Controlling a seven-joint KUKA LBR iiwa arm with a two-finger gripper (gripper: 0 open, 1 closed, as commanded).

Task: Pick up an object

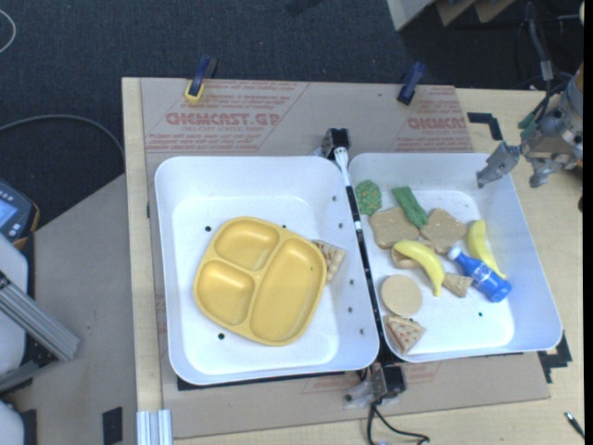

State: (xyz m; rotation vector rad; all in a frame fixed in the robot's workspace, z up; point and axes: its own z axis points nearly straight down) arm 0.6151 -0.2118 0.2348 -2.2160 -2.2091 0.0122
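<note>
Camera view, single frame, looking down at a slant on both bins.

Gripper (515, 165): at the upper right, over the far right corner of the right bin (537, 290). Two grey fingers (495, 167) spread apart, one toward the bin's far rim, the other out past the right wall. Released; nothing lies between the fingers, and they touch no object.

Contents of the right bin, all below and to the left of the gripper:
- Green strip (409, 205), nearest of the green pieces, lying at a slant.
- Green round piece (369, 196), farther left, near the divider between the bins.
- Two tan bread-like slices (393, 225), one touching the strip's lower end, the other just right of it.
- Two yellow bananas: the curved one (419, 263) mid-bin, the shorter one (477, 244) almost straight below the gripper.
- Blue bottle with white neck (482, 277), just beside the shorter banana, tilted on its side.
- Round tan disc (401, 296) and a triangular cracker-like wedge (405, 331), farthest down from the gripper, near the bin's near edge.
- Small tan wedge (455, 285) between the curved banana and the bottle.

Left bin (176, 248), well apart from the gripper: yellow divided tray (260, 279), three compartments, with a tan wedge (330, 256) touching its right edge.
</note>
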